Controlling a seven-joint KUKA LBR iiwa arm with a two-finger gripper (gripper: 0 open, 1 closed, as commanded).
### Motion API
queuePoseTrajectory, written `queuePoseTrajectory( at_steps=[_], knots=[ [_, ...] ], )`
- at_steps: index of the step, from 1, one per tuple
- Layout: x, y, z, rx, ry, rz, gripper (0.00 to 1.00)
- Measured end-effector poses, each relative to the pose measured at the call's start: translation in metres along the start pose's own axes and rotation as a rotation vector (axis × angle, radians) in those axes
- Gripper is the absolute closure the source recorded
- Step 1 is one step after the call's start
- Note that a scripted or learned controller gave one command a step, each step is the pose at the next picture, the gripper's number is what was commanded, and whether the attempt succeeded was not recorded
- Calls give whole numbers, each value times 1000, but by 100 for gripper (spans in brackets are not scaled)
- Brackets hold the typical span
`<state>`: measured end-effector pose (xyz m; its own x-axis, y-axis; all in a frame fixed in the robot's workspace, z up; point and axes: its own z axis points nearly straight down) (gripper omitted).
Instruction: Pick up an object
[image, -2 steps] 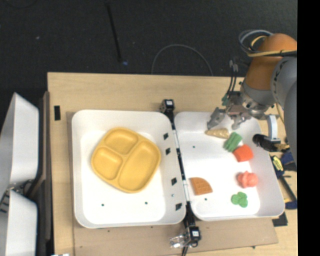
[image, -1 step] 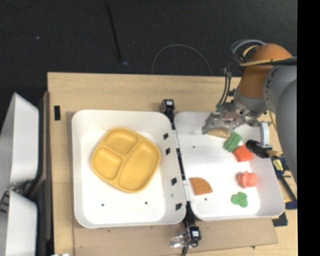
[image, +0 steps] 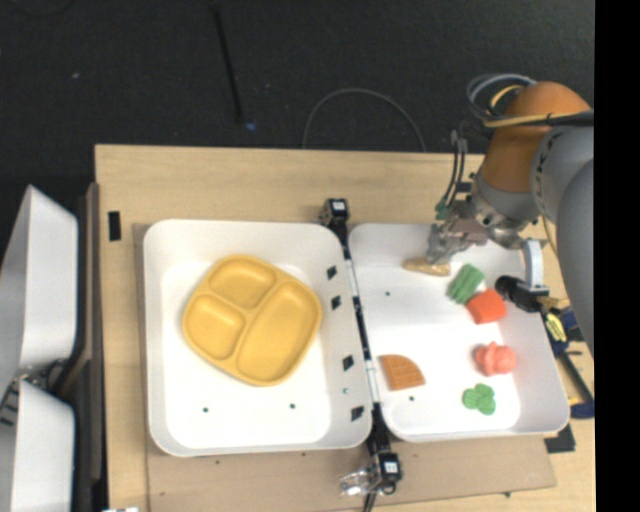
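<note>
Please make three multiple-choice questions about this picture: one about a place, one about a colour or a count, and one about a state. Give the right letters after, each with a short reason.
1. Where does the yellow divided plate lie?
A. in the left bin
B. in the right bin
C. on the bare bench

2. What colour is the block beside the green piece?
A. blue
B. orange-red
C. black

3. How does the gripper stand?
A. high over the left bin
B. low at the far side of the right bin, by a tan piece
C. outside both bins

Answers: 1 A, the plate rests on the left bin's floor. 2 B, the block shows orange-red. 3 B, its tip is just above the tan piece.
</note>
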<state>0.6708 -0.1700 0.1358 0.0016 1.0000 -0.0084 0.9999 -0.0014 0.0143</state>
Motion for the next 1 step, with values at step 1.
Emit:
queuePoseTrajectory(
  at_steps=[1],
  knots=[
    [3,10,-61,6,7,-4,100]
  ],
)
